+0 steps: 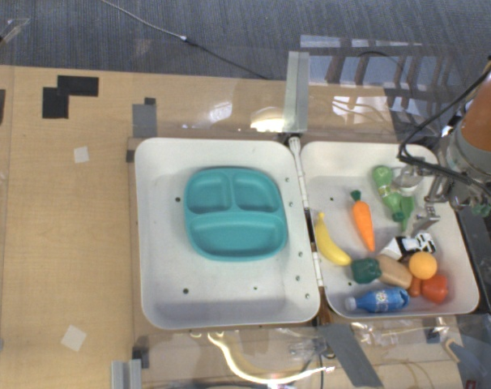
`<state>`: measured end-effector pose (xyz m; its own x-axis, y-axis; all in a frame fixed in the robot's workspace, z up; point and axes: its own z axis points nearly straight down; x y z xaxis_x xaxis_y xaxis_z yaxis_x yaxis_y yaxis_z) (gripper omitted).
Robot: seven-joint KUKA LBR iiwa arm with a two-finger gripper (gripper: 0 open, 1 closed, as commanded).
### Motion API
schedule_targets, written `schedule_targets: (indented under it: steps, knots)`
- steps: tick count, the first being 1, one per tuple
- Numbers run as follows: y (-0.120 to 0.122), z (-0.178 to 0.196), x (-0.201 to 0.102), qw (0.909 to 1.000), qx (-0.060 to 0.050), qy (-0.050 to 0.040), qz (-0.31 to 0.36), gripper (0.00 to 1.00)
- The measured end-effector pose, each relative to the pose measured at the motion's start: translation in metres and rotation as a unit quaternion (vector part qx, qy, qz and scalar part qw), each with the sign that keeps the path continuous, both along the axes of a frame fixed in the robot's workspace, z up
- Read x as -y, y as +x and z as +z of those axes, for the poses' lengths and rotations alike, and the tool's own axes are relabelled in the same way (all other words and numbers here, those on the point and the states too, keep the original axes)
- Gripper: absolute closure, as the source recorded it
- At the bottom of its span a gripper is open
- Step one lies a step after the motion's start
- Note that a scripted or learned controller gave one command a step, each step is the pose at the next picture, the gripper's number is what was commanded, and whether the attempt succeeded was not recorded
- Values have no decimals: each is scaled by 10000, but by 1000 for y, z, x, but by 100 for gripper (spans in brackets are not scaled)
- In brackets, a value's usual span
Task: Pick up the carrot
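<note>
Carrot [363,224] looked light, stiff and slick; I judged its thick upper body the best hold. Gripper [424,215] jaws: I couldn't tell.

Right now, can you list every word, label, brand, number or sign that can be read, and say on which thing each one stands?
No text can be read.
Blue bottle: its label has pale marks, too blurred to read.
Small black-and-white item beside the orange: bears a pattern, no legible letters.
</note>
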<state>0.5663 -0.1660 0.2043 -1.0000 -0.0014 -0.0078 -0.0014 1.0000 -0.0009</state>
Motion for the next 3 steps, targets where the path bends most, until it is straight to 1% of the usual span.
schedule_targets:
  steps: [1,2,3]
  knots:
    - [5,-114,-38,9998,55,-10,189,0]
    - [8,-101,-40,9997,91,-14,221,100]
    - [-34,-71,-86,9846,-1,24,-1747,100]
